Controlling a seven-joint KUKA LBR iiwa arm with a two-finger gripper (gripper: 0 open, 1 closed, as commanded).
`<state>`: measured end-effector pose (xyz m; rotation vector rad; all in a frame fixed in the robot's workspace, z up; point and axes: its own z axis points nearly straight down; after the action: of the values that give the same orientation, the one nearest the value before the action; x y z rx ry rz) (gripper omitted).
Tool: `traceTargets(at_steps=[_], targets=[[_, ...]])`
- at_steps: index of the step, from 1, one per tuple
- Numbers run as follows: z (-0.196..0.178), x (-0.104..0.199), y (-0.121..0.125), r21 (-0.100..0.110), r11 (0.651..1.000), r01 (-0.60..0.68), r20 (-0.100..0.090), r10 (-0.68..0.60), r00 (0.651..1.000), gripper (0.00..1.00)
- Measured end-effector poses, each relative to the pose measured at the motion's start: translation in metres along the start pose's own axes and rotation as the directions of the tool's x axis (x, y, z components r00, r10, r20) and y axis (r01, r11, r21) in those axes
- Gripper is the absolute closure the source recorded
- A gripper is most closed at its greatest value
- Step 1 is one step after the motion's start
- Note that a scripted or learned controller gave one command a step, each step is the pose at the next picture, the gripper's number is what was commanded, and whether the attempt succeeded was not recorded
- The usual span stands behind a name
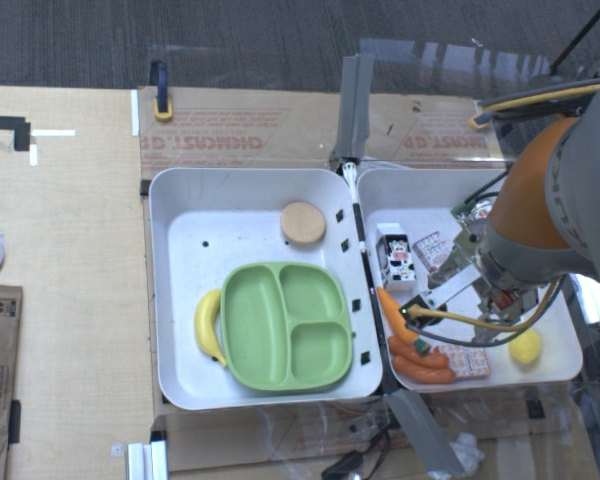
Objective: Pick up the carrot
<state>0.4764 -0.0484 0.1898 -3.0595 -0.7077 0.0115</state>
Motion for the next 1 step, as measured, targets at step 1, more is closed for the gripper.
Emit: traceTargets(at_steps=[1], targets=[[-0.0007,0.0212,-0.0407,-0.001,0.969,-0.247,-0.003,0.247,0.969,0.0]])
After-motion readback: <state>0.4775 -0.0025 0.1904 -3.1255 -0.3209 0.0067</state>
